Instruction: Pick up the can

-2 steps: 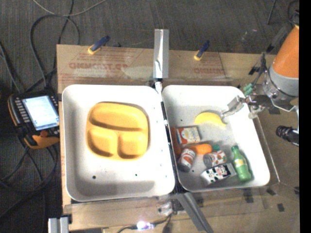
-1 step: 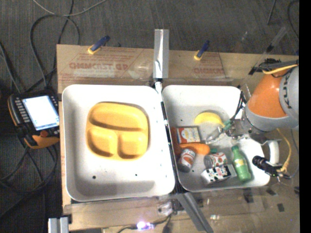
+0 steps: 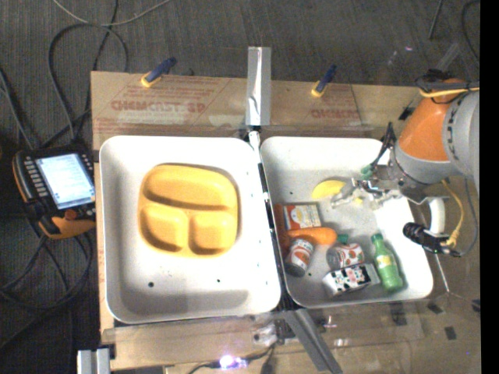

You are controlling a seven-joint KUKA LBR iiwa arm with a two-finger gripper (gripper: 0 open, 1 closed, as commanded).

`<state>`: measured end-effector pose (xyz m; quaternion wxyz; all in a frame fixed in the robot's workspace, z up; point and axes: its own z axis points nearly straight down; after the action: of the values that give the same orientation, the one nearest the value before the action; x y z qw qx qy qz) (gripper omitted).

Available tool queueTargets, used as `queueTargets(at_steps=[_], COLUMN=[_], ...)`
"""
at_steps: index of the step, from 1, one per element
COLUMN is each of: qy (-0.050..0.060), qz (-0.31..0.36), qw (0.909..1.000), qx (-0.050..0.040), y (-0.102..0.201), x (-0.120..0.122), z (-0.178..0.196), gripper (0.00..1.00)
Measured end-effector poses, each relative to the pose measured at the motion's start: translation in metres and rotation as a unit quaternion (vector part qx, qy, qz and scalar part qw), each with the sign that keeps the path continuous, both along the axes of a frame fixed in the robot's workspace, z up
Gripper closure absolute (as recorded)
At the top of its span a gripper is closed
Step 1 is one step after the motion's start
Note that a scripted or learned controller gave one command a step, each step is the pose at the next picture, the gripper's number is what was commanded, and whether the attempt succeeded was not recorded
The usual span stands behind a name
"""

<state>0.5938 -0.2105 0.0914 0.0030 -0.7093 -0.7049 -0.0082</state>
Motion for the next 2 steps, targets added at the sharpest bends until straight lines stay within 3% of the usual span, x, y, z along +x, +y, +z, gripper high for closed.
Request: queueTargets(at_steps=[1,2], qy=[0.000,-0.002], qz=[0.000,-0.030], qw=[1.0000,0.9995], qx=[-0.0002,-0.0085], y=[0.000,0.022], x=[0.000,-0.042], z=[0.000,-0.001], gripper=[0.00,0.00])
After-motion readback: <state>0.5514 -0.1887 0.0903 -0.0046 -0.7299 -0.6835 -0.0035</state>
